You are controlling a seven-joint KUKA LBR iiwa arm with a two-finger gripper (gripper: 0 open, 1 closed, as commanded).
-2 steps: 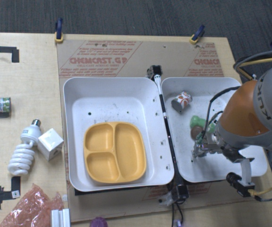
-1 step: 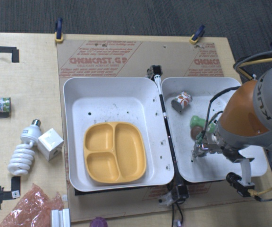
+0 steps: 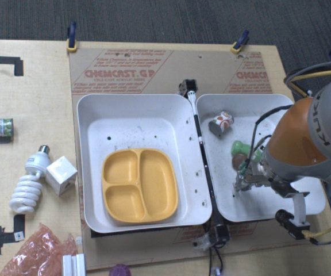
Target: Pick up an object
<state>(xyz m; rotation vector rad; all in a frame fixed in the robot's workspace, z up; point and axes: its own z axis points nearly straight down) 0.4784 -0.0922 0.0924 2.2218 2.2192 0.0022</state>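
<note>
Camera view: small white-orange-grey object (image 3: 222, 122) in right bin (image 3: 251, 211).

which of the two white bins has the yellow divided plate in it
The left bin, away from the arm. The yellow plate lies flat on its floor. The right bin, where the gripper reaches, holds small objects instead.

Two white bins (image 3: 91, 171) are set side by side on the bench (image 3: 33, 96). A light bulb (image 3: 29, 183) and a small can (image 3: 0, 128) are laid at its left.
</note>
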